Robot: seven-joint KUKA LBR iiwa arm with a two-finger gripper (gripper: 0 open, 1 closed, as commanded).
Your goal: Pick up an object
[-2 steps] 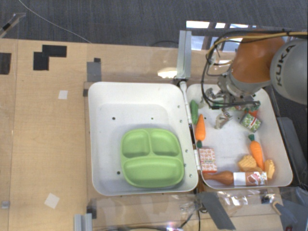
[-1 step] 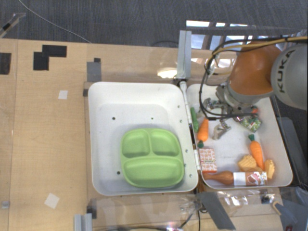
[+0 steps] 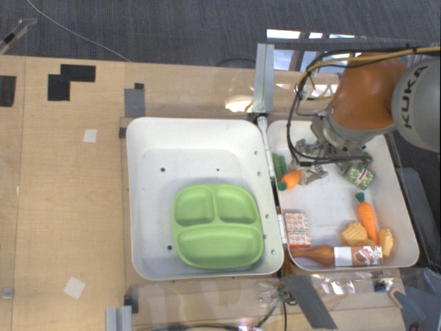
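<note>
The claw (image 3: 311, 173) hangs low in the right bin (image 3: 406, 257), finger state indeterminable, with a small orange carrot (image 3: 291, 180) just beside it toward the left bin (image 3: 138, 254), a green packet (image 3: 359, 176) opposite, and a bottle (image 3: 337, 255) nearer the camera.

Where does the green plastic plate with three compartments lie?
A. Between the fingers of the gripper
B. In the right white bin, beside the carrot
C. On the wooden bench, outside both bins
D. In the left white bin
D. The green plastic plate with three compartments lies flat on the floor of the left white bin, apart from the toy food in the right white bin.
</note>
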